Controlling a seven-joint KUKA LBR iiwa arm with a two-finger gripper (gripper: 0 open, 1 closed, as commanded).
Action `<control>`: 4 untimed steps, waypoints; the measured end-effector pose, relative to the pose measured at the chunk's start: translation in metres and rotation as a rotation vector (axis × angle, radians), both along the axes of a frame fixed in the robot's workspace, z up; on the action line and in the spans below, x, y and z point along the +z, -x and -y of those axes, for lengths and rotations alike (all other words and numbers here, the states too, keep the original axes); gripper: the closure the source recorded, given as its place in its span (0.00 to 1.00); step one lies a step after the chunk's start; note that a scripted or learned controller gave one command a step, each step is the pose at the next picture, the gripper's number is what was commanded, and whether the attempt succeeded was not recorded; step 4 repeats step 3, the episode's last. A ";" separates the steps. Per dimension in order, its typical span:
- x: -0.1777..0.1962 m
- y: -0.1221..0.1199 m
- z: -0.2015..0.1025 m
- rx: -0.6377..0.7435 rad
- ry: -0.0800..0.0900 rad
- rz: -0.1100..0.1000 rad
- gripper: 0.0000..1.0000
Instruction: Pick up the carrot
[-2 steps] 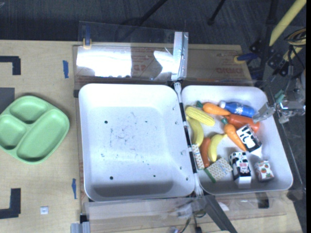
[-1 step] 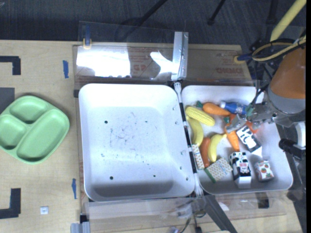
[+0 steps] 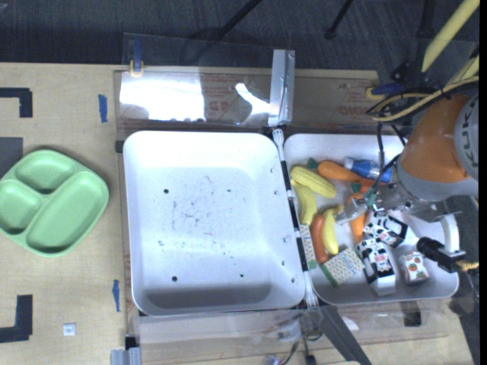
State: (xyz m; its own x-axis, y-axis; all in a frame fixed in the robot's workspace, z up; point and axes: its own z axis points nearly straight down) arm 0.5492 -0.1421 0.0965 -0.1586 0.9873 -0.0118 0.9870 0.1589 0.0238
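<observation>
Approach step. My gripper low over right bin, jaw state indeterminate. Carrot at bin's far side beside corn cob. Next: shift toward carrot, descend.

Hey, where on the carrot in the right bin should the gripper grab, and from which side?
Probably the carrot's thick middle, coming straight down from above. It lies flat near the right bin's far wall, long axis roughly left-right, so fingers should straddle it front-to-back. The corn cob crowds its left end and a blue item sits by its right end, so the middle seems freest.
</observation>
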 end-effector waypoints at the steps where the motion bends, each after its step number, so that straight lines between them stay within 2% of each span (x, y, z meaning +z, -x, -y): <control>1: 0.008 0.000 -0.001 0.000 0.000 0.001 1.00; 2: 0.095 -0.043 -0.026 -0.014 -0.007 -0.024 1.00; 3: 0.155 -0.036 -0.049 -0.123 -0.008 -0.023 1.00; 4: 0.155 -0.036 -0.049 -0.123 -0.008 -0.023 1.00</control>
